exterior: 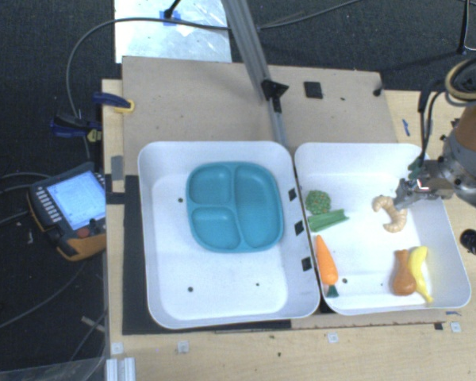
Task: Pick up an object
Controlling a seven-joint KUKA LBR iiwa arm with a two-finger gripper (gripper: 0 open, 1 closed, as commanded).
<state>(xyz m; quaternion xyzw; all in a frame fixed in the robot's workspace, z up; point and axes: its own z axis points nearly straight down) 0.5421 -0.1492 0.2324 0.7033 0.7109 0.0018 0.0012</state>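
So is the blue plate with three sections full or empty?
Empty. The blue three-section plastic plate shows bare compartments; the toy food lies in the other white bin.

Plastic and board under my reach

My two white bins (222, 308) look like smooth, slightly glossy plastic, as does the teal divided plate (235, 206); the table (190, 94) beneath is matt tan board, and the carrot (326, 260) and banana (420, 270) look like shiny plastic.

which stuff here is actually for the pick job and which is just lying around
For the job:
- gripper, over the right bin
- shrimp, nearest the gripper
- banana
- chicken drumstick
- carrot
- broccoli
- green bean pod

Lying about:
- blue divided plate in the left bin
- handheld control pendant on the floor
- clamps at the bench edge
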